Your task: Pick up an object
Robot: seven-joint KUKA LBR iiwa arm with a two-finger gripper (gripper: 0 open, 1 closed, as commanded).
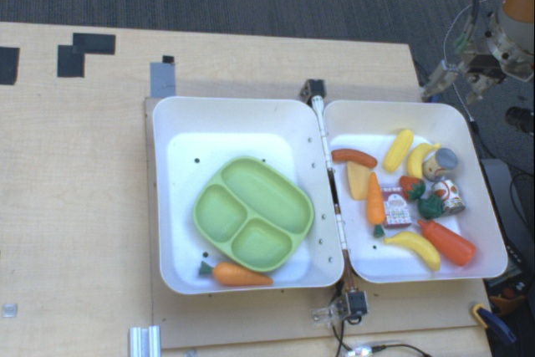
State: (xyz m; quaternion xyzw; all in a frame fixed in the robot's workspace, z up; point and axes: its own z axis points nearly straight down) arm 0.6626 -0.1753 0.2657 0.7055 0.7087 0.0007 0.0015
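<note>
The right bin (476, 148) holds a heap of toy food: a red sausage (354, 155), an orange cheese wedge (359, 179), two yellow bananas (399, 149) at the back, a small can (444, 159), a carrot (375, 201), a pink box (396, 208), a green leafy piece (433, 201), another banana (415, 246) and a red-orange pepper (449, 241). My gripper (460, 85) hangs above the right bin's far right corner, outside its rim. Its fingers stand apart with nothing between them.
In the left bin (163, 180) lies a green divided plate (253, 215), with an orange carrot (239, 274) by the front wall. A hinge bar (328, 180) runs between the bins. Cables hang beside the arm at the right.
</note>
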